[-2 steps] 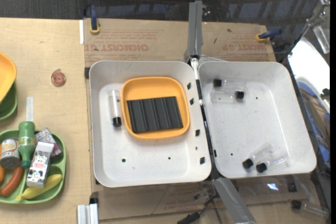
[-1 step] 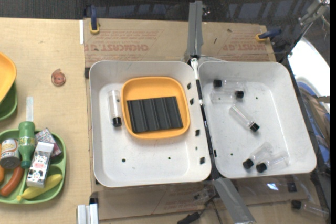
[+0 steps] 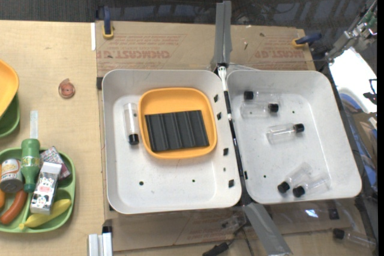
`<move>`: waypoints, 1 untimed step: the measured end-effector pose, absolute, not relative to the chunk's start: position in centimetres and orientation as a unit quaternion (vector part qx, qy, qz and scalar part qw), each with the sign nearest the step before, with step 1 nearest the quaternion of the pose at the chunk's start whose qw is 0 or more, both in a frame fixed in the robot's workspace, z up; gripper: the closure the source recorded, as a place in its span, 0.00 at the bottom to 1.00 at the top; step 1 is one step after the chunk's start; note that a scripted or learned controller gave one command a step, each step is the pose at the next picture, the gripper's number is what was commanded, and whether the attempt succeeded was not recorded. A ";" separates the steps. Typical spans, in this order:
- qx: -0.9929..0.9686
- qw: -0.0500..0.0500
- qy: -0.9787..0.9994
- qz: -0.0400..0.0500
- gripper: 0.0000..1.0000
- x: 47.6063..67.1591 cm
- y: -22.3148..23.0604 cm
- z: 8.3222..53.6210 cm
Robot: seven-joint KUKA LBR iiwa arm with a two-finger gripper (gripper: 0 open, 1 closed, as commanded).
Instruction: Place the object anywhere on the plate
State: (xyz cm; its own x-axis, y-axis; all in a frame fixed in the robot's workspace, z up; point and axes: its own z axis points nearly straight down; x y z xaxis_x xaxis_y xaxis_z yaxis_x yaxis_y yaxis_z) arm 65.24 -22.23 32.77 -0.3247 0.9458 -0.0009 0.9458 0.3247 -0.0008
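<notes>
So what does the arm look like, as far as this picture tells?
Little can be told. At the right edge, beyond the shallow white plastic bin, slim silvery-grey metal struts stand above a white panel; whether they belong to the arm is unclear.

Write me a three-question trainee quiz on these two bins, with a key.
1. True or false: the dark ridged block lies on the yellow plate in the left bin.
2. How many clear vials with black caps lie in the right bin?
3. The vial in the left bin lies: A) on the plate, B) beside the plate on the bin floor, C) on the bench.

Key: 1 true; 2 five; 3 B.
</notes>
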 end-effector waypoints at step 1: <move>0.411 0.001 0.912 0.000 0.00 65.9 -22.2 26.3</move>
